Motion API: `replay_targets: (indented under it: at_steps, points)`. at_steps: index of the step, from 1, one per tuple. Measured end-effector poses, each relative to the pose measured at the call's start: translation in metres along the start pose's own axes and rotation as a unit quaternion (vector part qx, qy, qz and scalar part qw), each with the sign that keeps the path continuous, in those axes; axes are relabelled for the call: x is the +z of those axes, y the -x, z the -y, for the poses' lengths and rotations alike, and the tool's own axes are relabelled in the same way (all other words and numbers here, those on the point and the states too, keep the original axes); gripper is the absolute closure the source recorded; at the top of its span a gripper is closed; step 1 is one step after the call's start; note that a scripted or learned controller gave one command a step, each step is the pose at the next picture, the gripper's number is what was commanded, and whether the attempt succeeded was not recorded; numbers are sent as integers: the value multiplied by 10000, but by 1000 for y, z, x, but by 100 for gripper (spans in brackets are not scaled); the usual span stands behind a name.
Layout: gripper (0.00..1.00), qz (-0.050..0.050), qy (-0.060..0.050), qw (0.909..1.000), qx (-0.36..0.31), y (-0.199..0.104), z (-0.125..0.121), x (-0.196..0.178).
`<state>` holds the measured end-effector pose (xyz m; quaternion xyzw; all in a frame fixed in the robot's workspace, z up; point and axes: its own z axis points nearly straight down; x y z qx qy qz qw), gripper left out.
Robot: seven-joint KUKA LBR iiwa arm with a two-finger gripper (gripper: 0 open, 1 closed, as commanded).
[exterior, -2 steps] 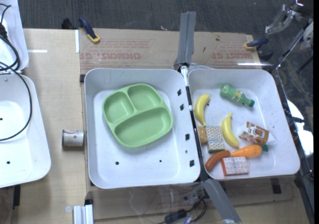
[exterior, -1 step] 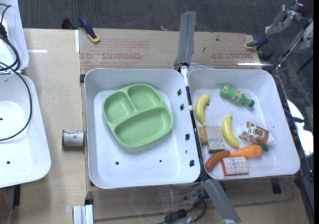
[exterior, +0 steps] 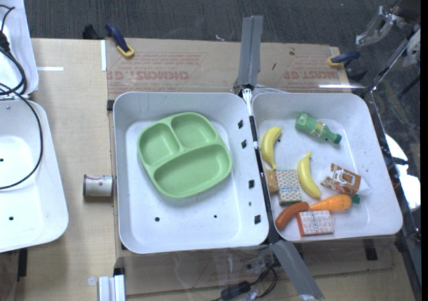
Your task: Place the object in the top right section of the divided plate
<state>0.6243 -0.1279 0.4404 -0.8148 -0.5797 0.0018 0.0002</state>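
Note:
A light green divided plate lies in the left bin, tilted, with two small sections at its far side and one large section at the near side. Nothing lies in any section. The right bin holds toy foods: two bananas, a green bottle, an orange carrot, a red sausage and small boxes. My gripper hangs at the top right corner, beyond the right bin's far edge and well away from the objects.
A grey divider bar runs between the bins. Blue clamps hold the cardboard at the back. A small can lies left of the left bin. White trays with a black cable stand at the far left.

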Motion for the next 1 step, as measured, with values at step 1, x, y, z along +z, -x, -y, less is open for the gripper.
replay_targets:
  at_steps: [1]
  points:
    - [0, 0, 0, 10000, 0, 0, 0, 0]
